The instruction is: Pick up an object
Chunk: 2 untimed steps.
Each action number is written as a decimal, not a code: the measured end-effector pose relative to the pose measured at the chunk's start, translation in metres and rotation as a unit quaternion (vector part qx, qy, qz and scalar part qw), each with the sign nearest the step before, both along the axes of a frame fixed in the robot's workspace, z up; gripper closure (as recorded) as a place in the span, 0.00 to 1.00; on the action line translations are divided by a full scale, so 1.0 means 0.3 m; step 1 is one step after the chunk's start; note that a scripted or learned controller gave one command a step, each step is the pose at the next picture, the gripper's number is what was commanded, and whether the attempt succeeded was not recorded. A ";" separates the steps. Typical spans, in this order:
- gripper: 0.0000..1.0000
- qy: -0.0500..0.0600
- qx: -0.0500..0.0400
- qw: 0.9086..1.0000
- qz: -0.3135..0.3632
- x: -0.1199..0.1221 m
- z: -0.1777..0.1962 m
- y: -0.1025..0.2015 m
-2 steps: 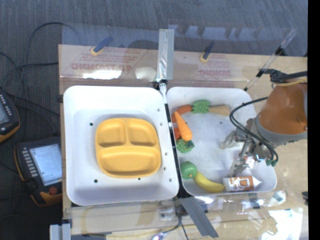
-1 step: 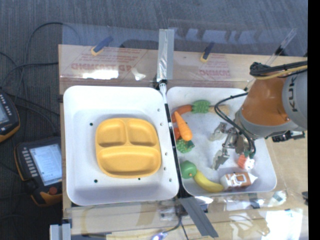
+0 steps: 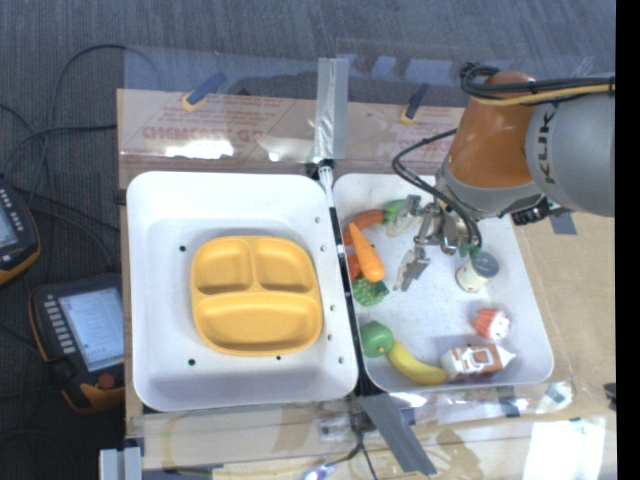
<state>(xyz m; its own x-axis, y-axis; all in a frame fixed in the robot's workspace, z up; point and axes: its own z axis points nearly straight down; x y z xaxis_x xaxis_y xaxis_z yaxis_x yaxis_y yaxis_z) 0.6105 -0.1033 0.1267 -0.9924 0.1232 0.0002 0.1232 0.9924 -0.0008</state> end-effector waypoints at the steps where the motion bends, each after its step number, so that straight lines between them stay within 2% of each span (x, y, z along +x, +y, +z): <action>1: 0.00 0.002 -0.004 0.996 -0.093 0.123 -0.112 -0.002; 2: 0.00 -0.014 -0.005 0.994 -0.110 0.085 -0.100 0.000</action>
